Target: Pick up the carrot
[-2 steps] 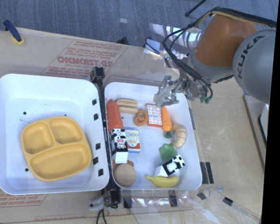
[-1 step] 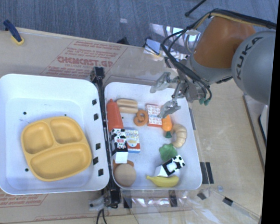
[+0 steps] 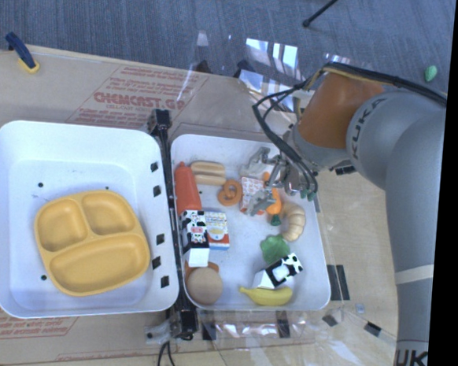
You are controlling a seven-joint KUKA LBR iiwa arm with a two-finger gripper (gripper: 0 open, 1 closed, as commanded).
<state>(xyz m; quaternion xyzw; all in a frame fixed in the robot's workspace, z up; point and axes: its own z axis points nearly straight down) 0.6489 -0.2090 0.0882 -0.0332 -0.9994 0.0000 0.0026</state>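
Note:
The carrot (image 3: pixel 275 205) is a small orange piece with a green end, lying in the back right part of the right bin (image 3: pixel 318 260). My gripper (image 3: pixel 267 183) is low in that bin, directly over and against the carrot, and it hides part of it. The grey arm with its orange band (image 3: pixel 337 108) reaches in from the upper right. I cannot make out whether the carrot sits between the gripper's tips.
Around the carrot lie a croissant (image 3: pixel 295 221), a pretzel ring (image 3: pixel 230 192), a hot dog bun (image 3: pixel 208 170) and a green vegetable (image 3: pixel 274 246). A long red sausage (image 3: pixel 186 189), small cartons (image 3: pixel 206 229), a banana (image 3: pixel 266 296) and a brown ball (image 3: pixel 203 285) lie nearby. The left bin holds a yellow divided plate (image 3: pixel 92 241).

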